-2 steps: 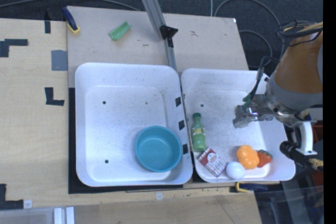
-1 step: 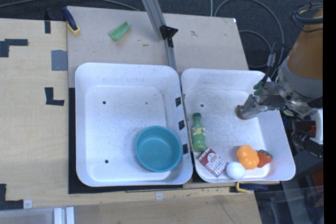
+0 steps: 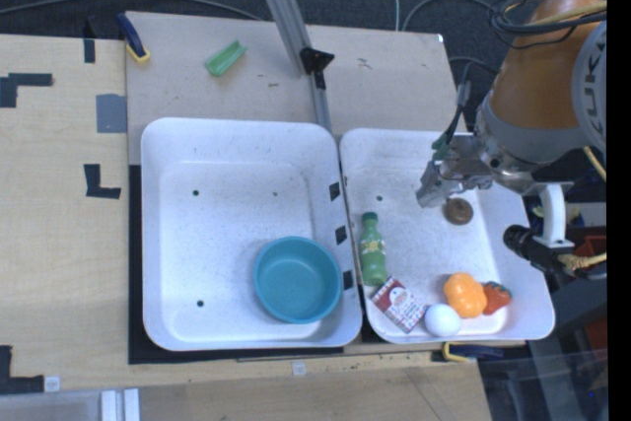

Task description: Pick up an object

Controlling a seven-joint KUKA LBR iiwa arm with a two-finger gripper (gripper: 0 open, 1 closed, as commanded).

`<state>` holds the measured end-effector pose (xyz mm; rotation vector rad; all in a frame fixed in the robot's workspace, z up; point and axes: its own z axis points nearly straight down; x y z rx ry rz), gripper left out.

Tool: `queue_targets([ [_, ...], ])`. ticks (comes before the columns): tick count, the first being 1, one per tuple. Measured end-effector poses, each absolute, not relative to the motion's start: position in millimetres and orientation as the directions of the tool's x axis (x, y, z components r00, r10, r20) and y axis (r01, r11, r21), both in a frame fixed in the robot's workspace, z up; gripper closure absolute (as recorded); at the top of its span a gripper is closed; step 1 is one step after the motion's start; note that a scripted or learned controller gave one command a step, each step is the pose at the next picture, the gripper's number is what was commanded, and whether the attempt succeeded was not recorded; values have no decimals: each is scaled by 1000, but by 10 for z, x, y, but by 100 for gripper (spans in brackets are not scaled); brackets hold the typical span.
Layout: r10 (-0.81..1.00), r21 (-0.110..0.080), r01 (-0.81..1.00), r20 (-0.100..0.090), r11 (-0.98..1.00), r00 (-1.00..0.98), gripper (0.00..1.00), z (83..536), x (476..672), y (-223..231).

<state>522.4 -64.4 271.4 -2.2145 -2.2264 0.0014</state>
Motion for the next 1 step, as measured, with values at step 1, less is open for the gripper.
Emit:
queue_targets([
  [1,1000,0,1000,1,7,-7,100,2723,5485,-131],
])
